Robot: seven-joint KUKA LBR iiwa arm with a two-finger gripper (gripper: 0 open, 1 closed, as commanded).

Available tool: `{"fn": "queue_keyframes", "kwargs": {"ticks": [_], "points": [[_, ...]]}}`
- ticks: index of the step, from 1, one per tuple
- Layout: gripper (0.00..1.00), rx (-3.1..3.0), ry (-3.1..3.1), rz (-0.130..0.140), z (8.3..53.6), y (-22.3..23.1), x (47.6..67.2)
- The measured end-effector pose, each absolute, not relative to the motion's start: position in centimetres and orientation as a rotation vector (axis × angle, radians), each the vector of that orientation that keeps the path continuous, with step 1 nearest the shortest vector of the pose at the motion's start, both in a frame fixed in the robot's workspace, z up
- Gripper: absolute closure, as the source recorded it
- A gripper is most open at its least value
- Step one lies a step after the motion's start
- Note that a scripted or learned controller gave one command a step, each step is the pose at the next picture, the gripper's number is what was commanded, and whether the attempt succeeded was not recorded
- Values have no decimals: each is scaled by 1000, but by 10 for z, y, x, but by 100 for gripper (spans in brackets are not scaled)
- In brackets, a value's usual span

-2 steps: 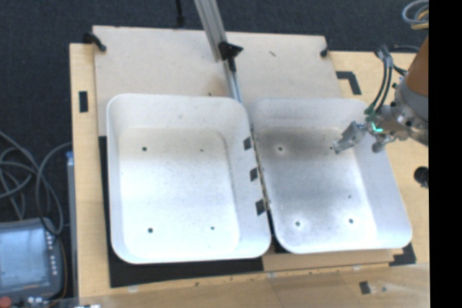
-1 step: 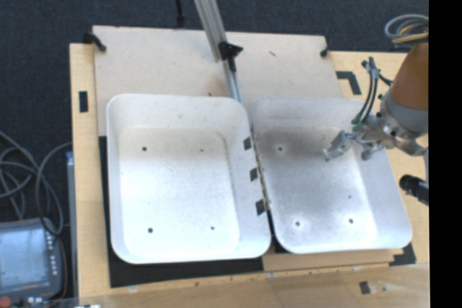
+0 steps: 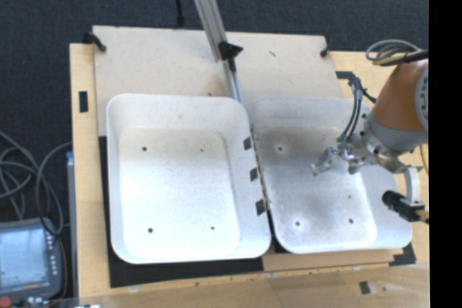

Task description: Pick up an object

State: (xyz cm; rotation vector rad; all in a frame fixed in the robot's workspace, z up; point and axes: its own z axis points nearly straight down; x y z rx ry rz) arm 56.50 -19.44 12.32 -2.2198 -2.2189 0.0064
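Note:
My gripper [image 3: 334, 161] hangs low over the right bin [image 3: 303, 238], in its right half and close to the floor. Above it rise the grey wrist and the orange band [image 3: 401, 102], coming in from the right edge. A grey cable runs from the wrist down to the gripper. Between the gripper's small metal parts I see nothing but the bin's white speckled floor.
The left bin [image 3: 123, 155] lies beside the right one, and their rims meet at a seam with black clips [image 3: 254, 173]. A slanted aluminium post [image 3: 206, 3] rises behind the bins. A black part [image 3: 399, 204] sticks out by the right bin's right rim.

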Motion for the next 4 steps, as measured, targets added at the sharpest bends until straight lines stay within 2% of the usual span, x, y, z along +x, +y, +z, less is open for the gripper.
{"fn": "queue_keyframes", "kwargs": {"ticks": [1, 2, 3, 4], "points": [[0, -2223, -2220, 4, 100, -196, 565], [100, -2231, -2219, -3, 113, -197, 566], [100, -2223, -2228, -4, 157, -200, 572], [100, -2225, -2229, -6, 221, -206, 570]]}}
